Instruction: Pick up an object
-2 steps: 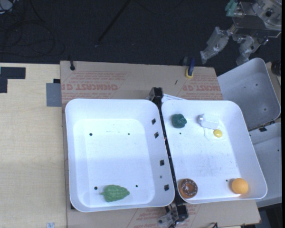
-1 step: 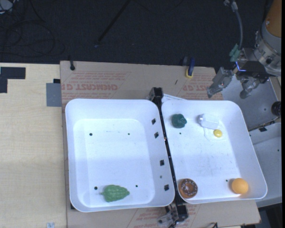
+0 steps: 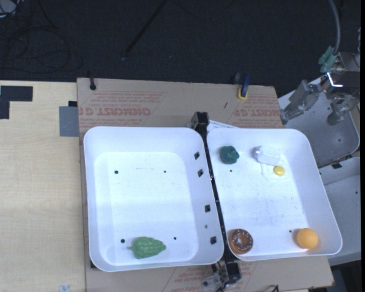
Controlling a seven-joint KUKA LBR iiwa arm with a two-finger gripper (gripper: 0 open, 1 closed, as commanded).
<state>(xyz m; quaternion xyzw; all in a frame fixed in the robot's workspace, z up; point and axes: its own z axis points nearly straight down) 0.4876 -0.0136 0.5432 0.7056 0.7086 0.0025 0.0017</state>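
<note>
2 shallow white plastic bins sit on the table (image 3: 36, 187); the claw (image 3: 295, 105) hangs just beyond the right bin's (image 3: 319, 175) far corner, wide or narrow I cannot tell; nearest it lie a clear plastic piece (image 3: 266, 155) and a small yellow ball (image 3: 279, 171); a dark green lump (image 3: 229, 155) sits further left; an orange ball (image 3: 306, 238) and a brown ring (image 3: 240, 241) lie well apart from it at the near wall; a pale green lump (image 3: 148, 247) lies farthest, in the left bin (image 3: 91, 163).

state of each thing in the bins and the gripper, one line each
light green lumpy object: lying in the left bin, near its front edge
dark green object: resting in the right bin, back left part
clear object: lying at the back of the right bin
small yellow object: just in front of the clear object
doughnut: flat, front left corner of the right bin
orange ball: front right corner of the right bin
gripper: outside the bins, past the right bin's back right corner, holding nothing visible
</note>
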